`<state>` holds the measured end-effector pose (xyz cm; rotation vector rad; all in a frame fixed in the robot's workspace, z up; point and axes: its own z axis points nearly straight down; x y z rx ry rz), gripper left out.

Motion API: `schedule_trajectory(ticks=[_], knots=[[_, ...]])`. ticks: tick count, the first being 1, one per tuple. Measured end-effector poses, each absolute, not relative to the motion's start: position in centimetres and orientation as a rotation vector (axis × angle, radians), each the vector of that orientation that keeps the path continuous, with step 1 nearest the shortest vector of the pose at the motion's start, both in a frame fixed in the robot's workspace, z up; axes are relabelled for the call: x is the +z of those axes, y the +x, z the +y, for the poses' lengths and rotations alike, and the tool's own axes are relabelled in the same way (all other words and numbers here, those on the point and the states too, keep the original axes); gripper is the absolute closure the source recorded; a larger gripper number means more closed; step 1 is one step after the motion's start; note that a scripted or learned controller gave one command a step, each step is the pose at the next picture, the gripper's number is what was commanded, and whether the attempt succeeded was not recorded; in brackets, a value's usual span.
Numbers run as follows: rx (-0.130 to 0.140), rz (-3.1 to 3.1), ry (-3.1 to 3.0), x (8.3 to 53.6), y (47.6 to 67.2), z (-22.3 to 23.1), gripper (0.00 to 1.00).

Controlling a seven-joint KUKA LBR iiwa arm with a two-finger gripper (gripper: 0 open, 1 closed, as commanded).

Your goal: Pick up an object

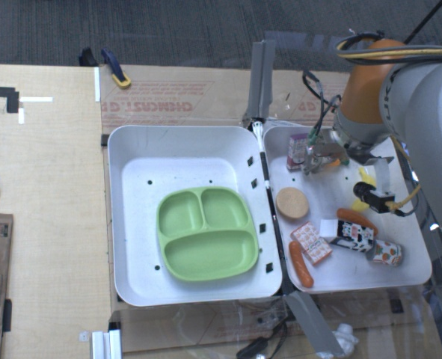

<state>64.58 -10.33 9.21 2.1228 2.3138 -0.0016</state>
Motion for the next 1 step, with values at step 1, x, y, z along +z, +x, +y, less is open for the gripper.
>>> schedule_trajectory(ticks=[1], knots=[[-0.002,2.304,2.134,9.18,63.05,-14.96,0.00]])
